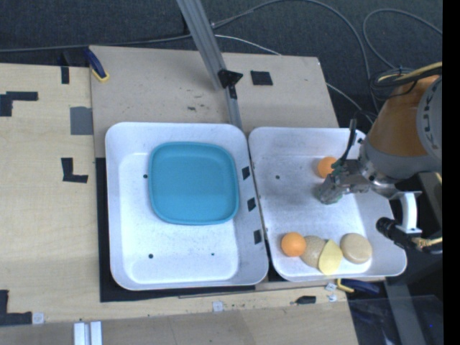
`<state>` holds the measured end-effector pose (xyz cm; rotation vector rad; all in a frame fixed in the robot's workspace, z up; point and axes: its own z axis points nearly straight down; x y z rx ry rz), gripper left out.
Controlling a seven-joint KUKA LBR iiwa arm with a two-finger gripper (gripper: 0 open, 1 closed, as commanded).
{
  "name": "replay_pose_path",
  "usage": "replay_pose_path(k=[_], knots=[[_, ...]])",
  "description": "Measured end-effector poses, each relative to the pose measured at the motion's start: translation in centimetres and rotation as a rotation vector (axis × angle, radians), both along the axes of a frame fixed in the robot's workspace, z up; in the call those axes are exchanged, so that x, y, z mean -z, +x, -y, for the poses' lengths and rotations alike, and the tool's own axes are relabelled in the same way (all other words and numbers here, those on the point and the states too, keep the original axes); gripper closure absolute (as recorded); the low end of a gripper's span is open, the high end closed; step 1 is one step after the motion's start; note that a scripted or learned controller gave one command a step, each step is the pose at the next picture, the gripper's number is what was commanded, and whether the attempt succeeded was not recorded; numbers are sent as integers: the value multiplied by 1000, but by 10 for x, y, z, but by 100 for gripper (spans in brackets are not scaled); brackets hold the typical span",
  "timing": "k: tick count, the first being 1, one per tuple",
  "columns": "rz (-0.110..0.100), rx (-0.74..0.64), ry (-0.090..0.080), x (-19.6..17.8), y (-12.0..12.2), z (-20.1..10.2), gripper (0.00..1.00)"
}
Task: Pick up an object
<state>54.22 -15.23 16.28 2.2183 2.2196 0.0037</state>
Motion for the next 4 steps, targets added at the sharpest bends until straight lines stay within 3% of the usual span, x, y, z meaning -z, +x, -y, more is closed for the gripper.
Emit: replay_pose_path(k=[2,4], knots=[[0,0,0,-91,-3,6,100],[-6,-4,2,-65,17,-103,100]])
